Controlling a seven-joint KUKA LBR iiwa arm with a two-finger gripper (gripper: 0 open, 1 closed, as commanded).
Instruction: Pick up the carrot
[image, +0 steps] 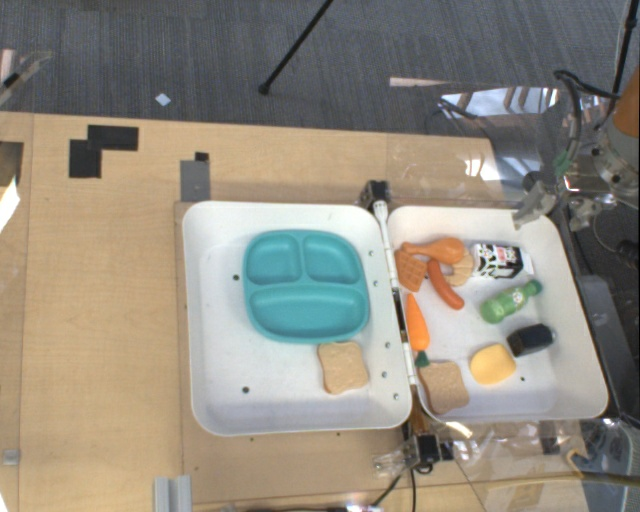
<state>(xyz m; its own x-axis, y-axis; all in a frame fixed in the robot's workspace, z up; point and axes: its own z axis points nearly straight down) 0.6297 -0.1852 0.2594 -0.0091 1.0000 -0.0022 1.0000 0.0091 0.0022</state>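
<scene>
The carrot (416, 322) is small and orange with a green end. It lies along the left wall of the right bin (560, 400), pointing toward the front. My gripper (548, 192) hangs over the far right corner of that bin, well away from the carrot and higher than it, among cables and grey arm parts. Nothing shows in its grasp.
Around the carrot lie a red sausage (447, 285), orange pastry pieces (425, 258), a bread slice (443, 385), a yellow lemon (492, 365), a green bottle (508, 302), a black block (530, 340) and a black-and-white carton (497, 260). The left bin (215, 390) holds a teal divided plate (305, 283) and a bread slice (343, 367).
</scene>
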